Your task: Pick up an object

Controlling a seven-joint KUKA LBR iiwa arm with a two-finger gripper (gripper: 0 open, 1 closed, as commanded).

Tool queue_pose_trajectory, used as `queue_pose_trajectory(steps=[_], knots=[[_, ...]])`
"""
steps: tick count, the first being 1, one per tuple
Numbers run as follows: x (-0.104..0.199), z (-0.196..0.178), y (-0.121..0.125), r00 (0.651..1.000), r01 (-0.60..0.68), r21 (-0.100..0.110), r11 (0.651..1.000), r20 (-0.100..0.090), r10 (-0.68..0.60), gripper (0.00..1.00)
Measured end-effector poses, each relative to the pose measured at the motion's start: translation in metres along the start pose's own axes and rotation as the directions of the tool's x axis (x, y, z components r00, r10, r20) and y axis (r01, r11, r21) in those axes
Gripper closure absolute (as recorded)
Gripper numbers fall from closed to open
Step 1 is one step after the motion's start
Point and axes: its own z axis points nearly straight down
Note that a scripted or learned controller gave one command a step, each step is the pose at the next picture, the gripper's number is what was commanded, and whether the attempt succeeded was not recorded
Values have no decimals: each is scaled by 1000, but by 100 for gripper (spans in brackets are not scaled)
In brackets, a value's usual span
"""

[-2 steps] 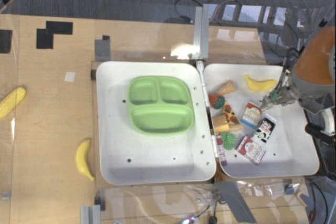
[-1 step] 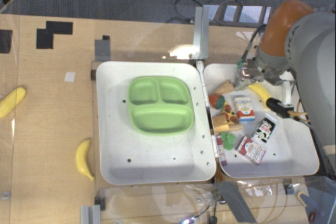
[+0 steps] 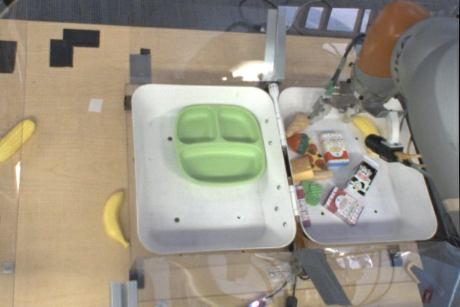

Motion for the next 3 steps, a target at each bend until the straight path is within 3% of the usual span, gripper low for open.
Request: queue_pose_trajectory(steps=[1,2,3], knots=[[-38,-2,-64,999,-44,0,999,1,44,0],[-35,-11,-61,999,-39,-5,999,-3,39,100],[-35,-11,-61,999,-39,-5,999,-3,39,0]])
